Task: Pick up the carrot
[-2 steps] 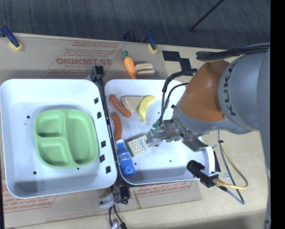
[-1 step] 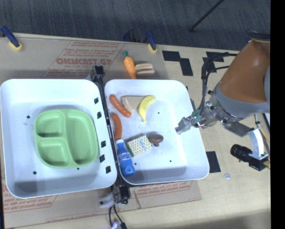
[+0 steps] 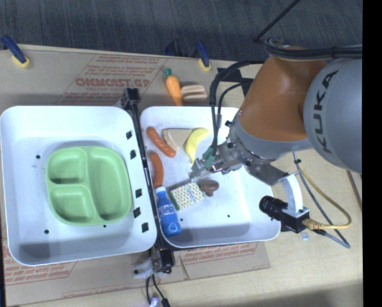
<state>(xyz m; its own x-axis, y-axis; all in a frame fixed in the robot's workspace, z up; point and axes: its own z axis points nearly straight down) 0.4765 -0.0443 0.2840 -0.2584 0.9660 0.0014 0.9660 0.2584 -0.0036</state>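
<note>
The green divided tray (image 3: pixel 88 184) sits in the left bin (image 3: pixel 11 171). The carrot (image 3: pixel 173 88) lies outside both bins, on the counter (image 3: pixel 82 69) just behind the right bin (image 3: pixel 261 232), beside a small tan-and-brown piece (image 3: pixel 193 93). It looks like a light, stiff, smooth plastic toy, likely slippery; a pinch across its thicker orange middle seems safest. Inside the right bin lie 2 sausages (image 3: pixel 160 142), a banana (image 3: pixel 195 141) and a blue bottle (image 3: pixel 167 213). The end effector (image 3: pixel 206 169) hovers there; I cannot tell its state.
</note>
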